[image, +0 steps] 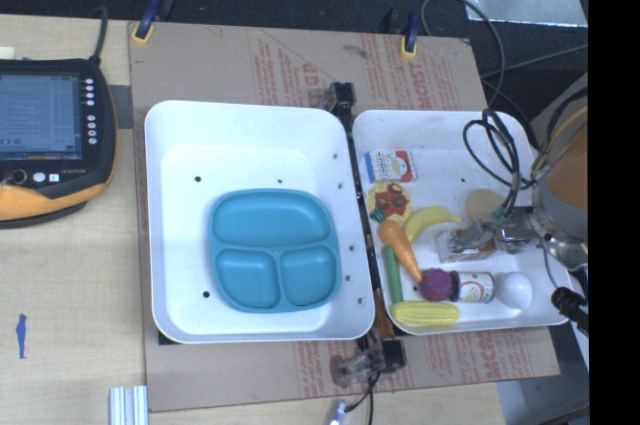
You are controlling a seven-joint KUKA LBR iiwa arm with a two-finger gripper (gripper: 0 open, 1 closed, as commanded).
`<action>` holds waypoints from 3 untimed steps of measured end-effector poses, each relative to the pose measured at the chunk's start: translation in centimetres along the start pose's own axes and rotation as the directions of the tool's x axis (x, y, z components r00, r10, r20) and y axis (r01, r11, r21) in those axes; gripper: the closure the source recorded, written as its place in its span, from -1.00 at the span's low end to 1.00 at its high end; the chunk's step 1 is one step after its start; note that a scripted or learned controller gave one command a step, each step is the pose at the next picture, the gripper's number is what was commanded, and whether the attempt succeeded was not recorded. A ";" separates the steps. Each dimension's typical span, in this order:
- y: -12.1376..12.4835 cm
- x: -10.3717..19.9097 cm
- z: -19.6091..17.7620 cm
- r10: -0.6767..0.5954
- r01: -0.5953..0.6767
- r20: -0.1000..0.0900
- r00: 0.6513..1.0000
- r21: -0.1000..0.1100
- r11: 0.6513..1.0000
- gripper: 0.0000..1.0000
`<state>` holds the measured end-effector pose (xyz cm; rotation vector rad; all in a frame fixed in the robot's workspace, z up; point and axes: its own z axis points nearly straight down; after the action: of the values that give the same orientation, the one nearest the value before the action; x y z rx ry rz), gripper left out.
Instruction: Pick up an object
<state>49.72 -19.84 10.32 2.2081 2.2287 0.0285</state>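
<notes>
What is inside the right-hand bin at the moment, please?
The right-hand bin holds a banana, carrot, purple item, corn cob, white egg and small packet. The gripper covers the part beneath it.

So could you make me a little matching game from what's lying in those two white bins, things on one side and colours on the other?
Things:
1. divided tray in the left bin
2. banana
3. carrot
4. egg

Colours:
A. orange
B. white
C. blue
D. yellow

Pairs: 1-C, 2-D, 3-A, 4-B. The banana, carrot and egg all lie in the right bin.
</notes>
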 end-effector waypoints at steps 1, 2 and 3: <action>6.3 -1.4 1.2 0.006 -0.006 0.010 1.000 0.016 1.000 -1.00; 10.8 0.5 1.3 0.006 -0.006 0.009 1.000 0.017 1.000 -1.00; 16.0 -1.4 -2.7 0.004 -0.004 0.010 1.000 0.017 1.000 -1.00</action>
<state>65.68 -21.13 13.21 2.2161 2.2278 -0.0010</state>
